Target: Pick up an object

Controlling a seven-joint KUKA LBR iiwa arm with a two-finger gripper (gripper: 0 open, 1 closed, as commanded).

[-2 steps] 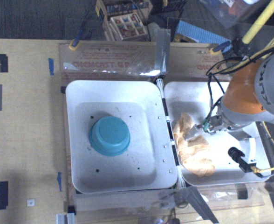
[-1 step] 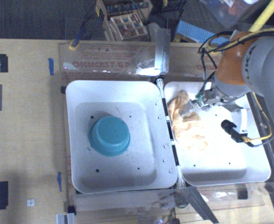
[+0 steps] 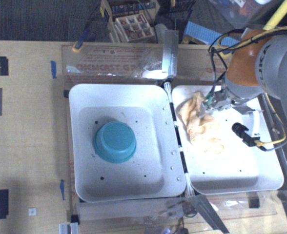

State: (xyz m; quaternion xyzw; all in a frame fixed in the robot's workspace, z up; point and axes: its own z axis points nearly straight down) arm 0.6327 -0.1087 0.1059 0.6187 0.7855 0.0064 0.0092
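Observation:
A crumpled beige cloth lies in the right bin, toward its left and back. The gripper is low over the cloth's upper right edge, at or touching the fabric; the arm's grey body and orange band hang above it at the right. A blue upside-down bowl sits in the middle of the left bin, far from the gripper.
A black cable plug hangs off the arm over the right bin. A metal divider runs between the bins. Behind them lie a clear plastic sheet and clutter on the floor.

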